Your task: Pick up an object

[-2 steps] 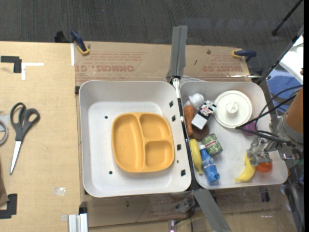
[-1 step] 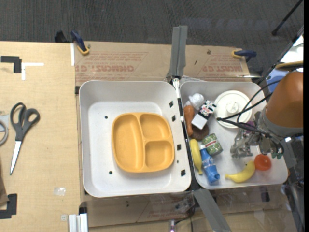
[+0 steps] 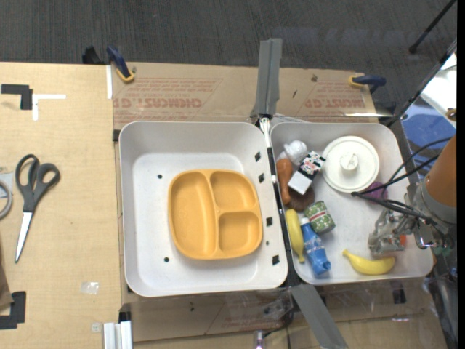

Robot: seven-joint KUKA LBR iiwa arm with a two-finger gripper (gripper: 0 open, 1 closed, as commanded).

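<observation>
Two curved yellow bananas lie in the right white bin (image 3: pixel 407 187): one banana (image 3: pixel 369 263) at the near edge, just beside the gripper (image 3: pixel 387 236), whose grip cannot be told. Beside them a blue bottle (image 3: pixel 314 253) and round white lid (image 3: pixel 351 163). One divided yellow plate (image 3: pixel 215 214) sits in the left bin (image 3: pixel 138 195); one pair of scissors (image 3: pixel 30 195) rests on the wooden bench (image 3: pixel 58 267).
</observation>
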